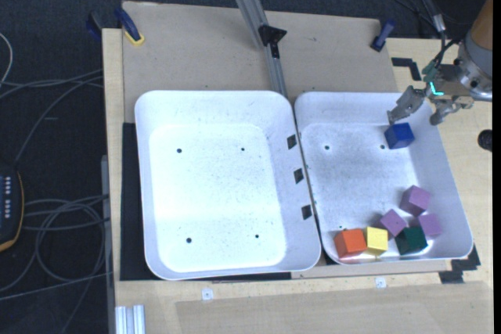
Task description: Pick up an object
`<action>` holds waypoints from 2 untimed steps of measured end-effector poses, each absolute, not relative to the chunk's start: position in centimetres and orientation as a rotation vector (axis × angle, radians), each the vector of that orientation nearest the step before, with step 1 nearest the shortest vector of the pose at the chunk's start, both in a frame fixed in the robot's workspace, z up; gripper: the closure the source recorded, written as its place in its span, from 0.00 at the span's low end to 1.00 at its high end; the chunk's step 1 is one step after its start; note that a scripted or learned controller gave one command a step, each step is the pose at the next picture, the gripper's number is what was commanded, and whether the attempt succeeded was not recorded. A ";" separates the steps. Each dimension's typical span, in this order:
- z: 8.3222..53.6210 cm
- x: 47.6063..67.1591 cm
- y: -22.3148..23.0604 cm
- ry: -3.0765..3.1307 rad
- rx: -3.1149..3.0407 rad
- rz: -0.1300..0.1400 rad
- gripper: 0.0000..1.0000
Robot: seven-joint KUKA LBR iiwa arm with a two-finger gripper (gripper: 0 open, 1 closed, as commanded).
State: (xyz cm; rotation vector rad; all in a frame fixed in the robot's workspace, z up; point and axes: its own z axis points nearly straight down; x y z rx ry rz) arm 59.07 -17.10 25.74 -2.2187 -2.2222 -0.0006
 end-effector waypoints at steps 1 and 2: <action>19.5 58.5 -16.9 -2.217 -2.216 0.005 0.00; 14.9 59.2 -16.9 -2.219 -2.217 0.005 0.00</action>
